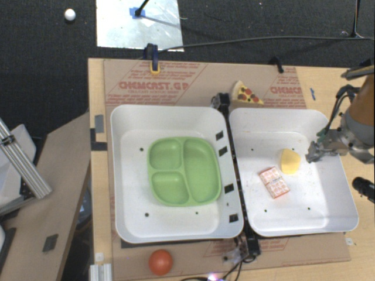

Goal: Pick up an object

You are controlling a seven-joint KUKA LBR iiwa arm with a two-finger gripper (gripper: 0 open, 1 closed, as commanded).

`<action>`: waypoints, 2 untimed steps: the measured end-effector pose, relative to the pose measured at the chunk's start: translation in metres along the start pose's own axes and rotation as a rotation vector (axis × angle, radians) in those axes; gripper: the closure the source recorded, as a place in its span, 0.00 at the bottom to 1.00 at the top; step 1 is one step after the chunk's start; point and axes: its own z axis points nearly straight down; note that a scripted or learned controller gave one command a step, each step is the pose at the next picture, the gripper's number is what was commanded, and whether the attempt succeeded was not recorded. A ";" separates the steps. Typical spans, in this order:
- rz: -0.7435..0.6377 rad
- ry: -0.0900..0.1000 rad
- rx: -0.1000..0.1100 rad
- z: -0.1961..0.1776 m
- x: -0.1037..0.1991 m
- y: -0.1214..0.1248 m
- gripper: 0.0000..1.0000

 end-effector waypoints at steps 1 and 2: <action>-0.002 0.000 -0.002 -0.059 0.007 0.007 1.00; -0.002 0.001 0.001 -0.071 0.006 0.008 1.00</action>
